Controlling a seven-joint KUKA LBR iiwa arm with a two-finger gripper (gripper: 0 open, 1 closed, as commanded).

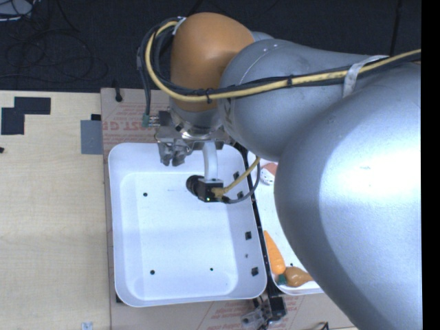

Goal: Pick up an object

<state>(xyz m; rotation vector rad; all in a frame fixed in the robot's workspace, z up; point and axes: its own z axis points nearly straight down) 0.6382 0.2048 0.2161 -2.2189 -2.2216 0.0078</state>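
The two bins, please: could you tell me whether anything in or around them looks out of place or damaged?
Nothing stands out. The left bin sits flat, its floor bare apart from a few small dark dots. In the right bin, a carrot and a small orange piece lie near the front edge. The gripper hangs over the left bin's back edge.

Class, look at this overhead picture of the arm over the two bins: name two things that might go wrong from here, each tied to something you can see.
1. The gripper hangs near the left bin's back wall; lowering here may strike the wall.
2. The carrot lies in the right bin, largely hidden beneath the arm, so a pick there might miss.
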